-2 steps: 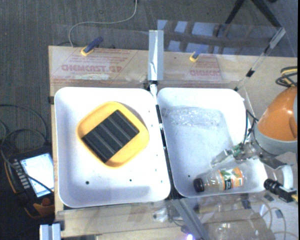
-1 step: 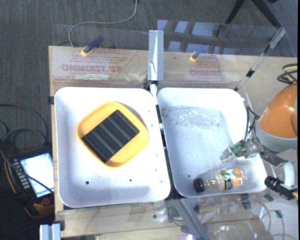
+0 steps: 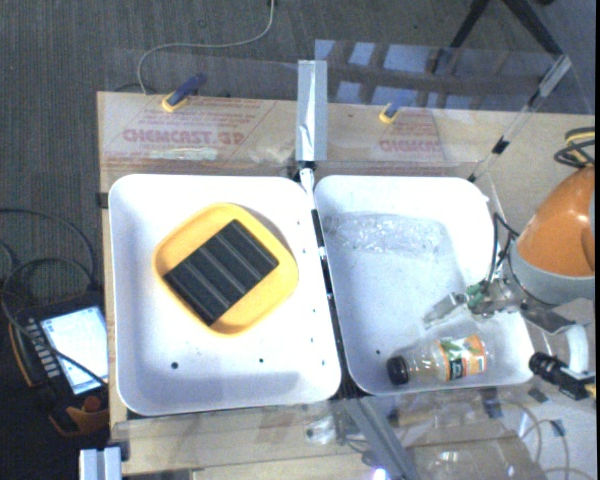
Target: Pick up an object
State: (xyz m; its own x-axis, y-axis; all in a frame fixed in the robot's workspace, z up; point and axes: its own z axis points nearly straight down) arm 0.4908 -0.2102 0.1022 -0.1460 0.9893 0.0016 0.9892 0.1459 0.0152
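A yellow, rounded block with a black ribbed top [image 3: 226, 267] lies in the left bin [image 3: 140, 368]. In the right bin [image 3: 380, 298], a small clear bottle [image 3: 442, 361] with a black cap and an orange and green label lies on its side near the front wall. A crumpled clear plastic piece [image 3: 388, 235] rests near that bin's back. My gripper [image 3: 462, 305] hangs low over the right side of the right bin, just above and behind the bottle. Nothing is visibly held.
The arm's orange band and grey wrist [image 3: 560, 243] loom over the right bin's right wall. A metal divider post [image 3: 311, 118] stands behind the seam between the bins. Cables and a small device [image 3: 65, 343] lie on the floor to the left.
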